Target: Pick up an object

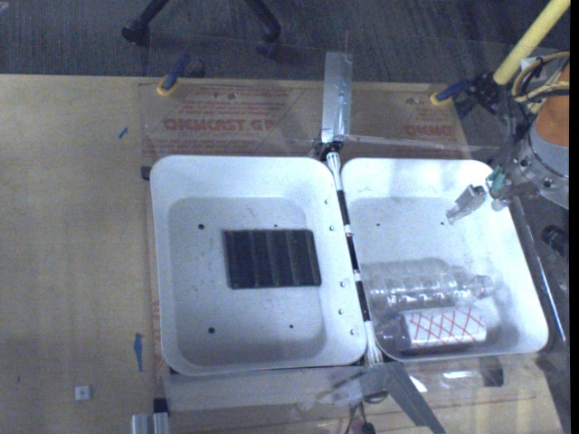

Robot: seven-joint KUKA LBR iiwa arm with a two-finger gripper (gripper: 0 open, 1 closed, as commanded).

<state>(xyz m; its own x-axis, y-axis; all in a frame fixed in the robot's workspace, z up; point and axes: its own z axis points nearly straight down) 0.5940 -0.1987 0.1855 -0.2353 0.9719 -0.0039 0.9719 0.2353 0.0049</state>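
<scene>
Camera view: bottle and carton lie apart from the gripper

A clear plastic bottle (432, 284) lies on its side in the right bin (529, 269), well below and left of the gripper (468, 202). A red-and-white checked carton (445, 327) rests just beside the bottle, farther still from the gripper. Whether the gripper is spread or closed cannot be told; nothing is seen in it. A dark ridged tray (271, 258) sits in the left bin (181, 206), far to the gripper's left.
</scene>
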